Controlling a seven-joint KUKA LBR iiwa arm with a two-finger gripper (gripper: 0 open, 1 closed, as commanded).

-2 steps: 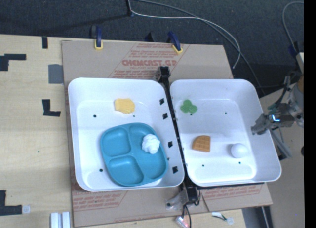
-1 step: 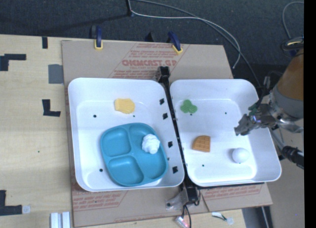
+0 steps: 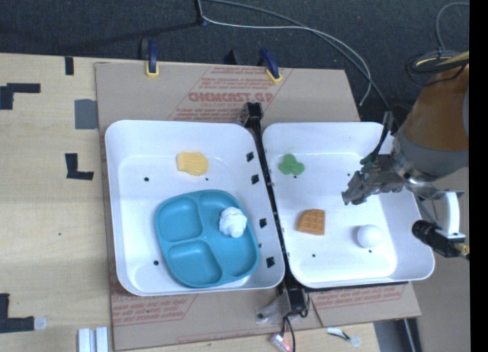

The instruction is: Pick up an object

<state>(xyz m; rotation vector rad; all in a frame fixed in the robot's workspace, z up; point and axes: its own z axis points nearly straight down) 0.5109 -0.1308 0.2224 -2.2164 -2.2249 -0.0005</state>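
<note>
White ball [image 3: 369, 235] is judged the likeliest thing to be picked, since it lies nearest the gripper [image 3: 354, 194]; it rests on the floor of the right bin [image 3: 335, 136], toward that bin's near right corner, apart from everything else. From the gripper the ball is placed a little to the right in the view and toward the bottom edge, close by but not touched. The gripper is seen hanging over the right half of the same bin, reached in from the right on the grey arm [image 3: 427, 141], and nothing is seen between its tips; whether it is spread or closed cannot be told at this size and angle. The waffle-shaped brown piece [image 3: 311, 222] is set to the left of the ball and lower-left of the gripper, somewhat farther off, and the green piece [image 3: 290, 165] lies well apart near the divider. Being round, the ball offers no long axis, so no turning of the wrist is judged necessary; only a short shift toward the near corner followed by a descent is called for. A roll toward the bin wall is the risk to be expected.
</note>
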